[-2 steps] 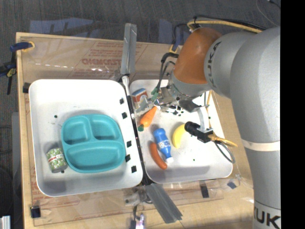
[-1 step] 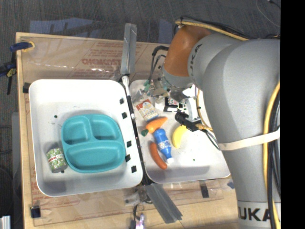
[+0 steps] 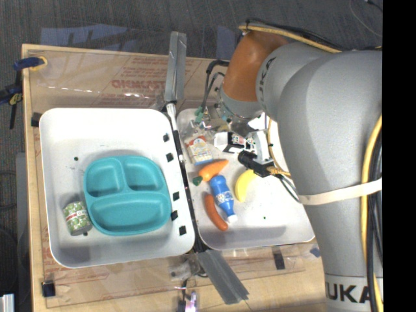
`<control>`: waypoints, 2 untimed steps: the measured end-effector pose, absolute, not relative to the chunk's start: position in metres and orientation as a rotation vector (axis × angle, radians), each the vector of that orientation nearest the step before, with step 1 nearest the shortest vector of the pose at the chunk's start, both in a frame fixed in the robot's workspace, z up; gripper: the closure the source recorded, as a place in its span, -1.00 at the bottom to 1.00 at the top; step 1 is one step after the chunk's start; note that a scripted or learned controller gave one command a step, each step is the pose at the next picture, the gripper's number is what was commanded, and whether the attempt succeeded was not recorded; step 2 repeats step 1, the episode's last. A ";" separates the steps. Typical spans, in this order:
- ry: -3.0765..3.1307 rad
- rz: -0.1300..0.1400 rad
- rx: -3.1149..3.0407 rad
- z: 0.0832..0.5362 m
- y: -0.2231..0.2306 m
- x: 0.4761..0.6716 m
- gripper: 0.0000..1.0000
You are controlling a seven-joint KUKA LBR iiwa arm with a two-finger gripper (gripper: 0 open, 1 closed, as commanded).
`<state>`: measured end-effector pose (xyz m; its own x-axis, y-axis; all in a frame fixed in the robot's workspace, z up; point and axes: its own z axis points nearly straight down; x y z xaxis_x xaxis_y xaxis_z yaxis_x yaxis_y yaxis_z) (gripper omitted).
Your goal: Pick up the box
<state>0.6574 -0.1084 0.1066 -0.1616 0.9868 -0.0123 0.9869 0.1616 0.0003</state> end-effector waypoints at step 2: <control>2.343 -0.001 2.094 0.218 -0.050 0.657 1.00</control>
